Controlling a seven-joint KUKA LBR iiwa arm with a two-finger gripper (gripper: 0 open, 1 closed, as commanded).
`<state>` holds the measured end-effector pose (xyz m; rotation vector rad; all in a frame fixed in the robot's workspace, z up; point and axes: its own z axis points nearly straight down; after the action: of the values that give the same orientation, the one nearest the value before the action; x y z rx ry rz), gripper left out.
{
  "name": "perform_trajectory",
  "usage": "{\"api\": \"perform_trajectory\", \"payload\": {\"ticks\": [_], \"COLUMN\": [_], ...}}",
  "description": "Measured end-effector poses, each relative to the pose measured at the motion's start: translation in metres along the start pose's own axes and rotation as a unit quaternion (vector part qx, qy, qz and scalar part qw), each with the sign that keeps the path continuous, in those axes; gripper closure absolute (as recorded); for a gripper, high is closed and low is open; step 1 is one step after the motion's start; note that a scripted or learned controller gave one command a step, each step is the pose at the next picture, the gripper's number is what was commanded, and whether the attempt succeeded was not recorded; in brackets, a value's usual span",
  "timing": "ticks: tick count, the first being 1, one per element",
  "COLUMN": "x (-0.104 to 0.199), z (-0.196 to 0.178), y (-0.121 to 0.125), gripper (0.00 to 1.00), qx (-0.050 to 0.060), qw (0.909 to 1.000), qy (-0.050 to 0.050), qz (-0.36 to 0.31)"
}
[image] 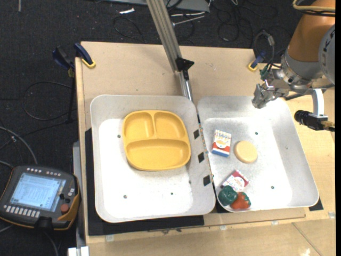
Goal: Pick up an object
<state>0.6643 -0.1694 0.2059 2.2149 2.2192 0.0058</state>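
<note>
Above the right bin's far corner, the claw hangs, grip state unclear.

Tan bench on dark carpet w/ cables.

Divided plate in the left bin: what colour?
Yellow all over; the divided plate shows plainly in the camera view.

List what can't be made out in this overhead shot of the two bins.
- Gripper: too small and blurred in the camera view to tell how it is set.
- Small carton: print too small to read.
- Packet: label illegible, partly covered by the green and red toy pieces.
- Arm: cut off by the right edge.
</note>
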Motion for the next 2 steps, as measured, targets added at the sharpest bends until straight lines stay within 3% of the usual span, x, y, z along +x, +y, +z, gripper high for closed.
{"api": "perform_trajectory", "payload": {"ticks": [2], "x": [0.106], "z": [-0.028], "y": [-0.024], "gripper": [1.0], "qx": [0.003], "qw": [1.0], "qy": [0.002], "qz": [-0.003]}}
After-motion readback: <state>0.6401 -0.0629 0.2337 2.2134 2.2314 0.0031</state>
